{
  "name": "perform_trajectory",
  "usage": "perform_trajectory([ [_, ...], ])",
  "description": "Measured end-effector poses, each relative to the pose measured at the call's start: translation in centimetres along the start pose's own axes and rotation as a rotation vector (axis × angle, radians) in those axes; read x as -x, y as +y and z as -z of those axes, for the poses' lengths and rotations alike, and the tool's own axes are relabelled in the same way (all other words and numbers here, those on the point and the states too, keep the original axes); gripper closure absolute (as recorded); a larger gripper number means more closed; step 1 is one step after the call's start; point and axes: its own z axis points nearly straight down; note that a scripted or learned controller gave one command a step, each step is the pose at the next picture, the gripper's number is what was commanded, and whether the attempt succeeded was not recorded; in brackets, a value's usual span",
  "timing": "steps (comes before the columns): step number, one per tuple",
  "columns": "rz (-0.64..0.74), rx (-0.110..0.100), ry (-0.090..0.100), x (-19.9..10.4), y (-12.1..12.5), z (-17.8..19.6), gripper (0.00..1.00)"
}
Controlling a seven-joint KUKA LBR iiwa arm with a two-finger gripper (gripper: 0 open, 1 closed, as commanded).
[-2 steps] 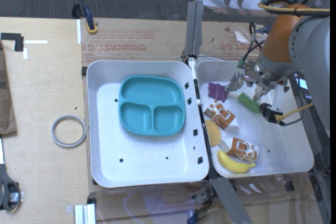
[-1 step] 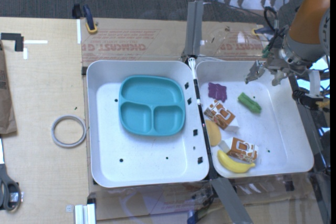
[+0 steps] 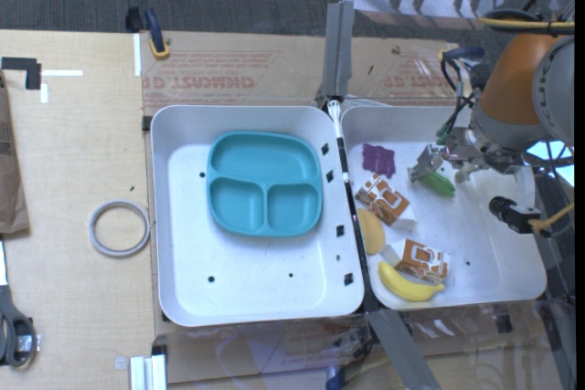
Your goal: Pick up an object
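Observation:
The right bin holds several small items. A green pepper-like piece lies near the bin's middle, and my gripper hangs low right beside it, at its upper left edge. Whether they touch is unclear. Left of them lie a purple piece and an orange-and-white packet. Further forward are a yellow rounded piece, a second orange-and-white packet and a banana by the front wall. The arm's orange band shows at the upper right.
The left bin holds a teal divided plate. A grey ring lies on the wooden bench to the left. An upright grey post stands behind the wall between the bins. Cables hang at the right bin's right edge.

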Motion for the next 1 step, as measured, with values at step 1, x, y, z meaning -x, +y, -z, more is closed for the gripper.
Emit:
perform_trajectory([
  [1, -0.005, 0.000, 0.000, 0.13, 0.01, 0.95, 1.00],
])
